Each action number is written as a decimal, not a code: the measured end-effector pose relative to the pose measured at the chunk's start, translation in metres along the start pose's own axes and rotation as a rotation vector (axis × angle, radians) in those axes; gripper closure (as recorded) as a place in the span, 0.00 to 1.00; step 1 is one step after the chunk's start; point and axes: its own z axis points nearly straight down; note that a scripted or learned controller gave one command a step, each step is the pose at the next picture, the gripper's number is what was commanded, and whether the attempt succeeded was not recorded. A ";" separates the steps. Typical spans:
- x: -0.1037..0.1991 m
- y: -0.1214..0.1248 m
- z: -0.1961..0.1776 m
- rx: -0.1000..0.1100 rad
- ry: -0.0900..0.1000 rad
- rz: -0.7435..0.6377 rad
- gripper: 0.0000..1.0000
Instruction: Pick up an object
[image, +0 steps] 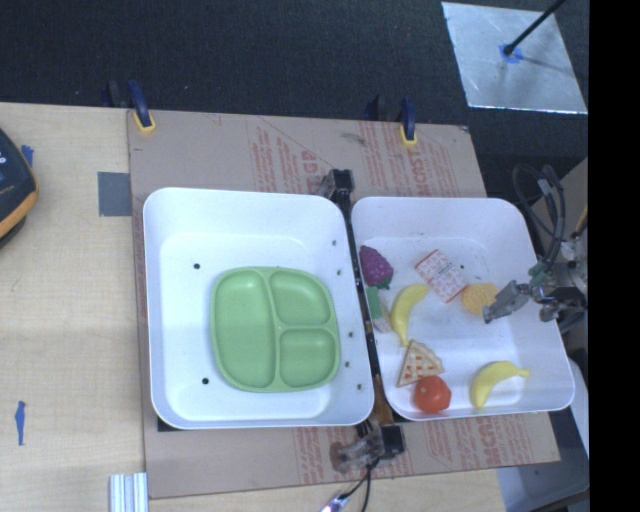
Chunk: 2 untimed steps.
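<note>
Tomato and one banana sit at the near rim of the right bin, sandwich wedge just behind them. My gripper is low over the bin's right side; can't tell how it's set from this angle, nothing visibly in it. Closest target is the orange piece, just left of the gripper, touching the pink-checked block. Risks: clipping the bin's right wall, shoving the orange piece into the block instead of straddling it, or closing on air. Second banana and grapes lie further left by the divider. Green tray in the left bin is well apart.
</note>
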 end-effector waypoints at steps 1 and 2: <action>0.084 0.043 0.093 0.002 0.000 -0.003 0.00; 0.082 0.052 0.121 0.003 0.000 -0.001 0.00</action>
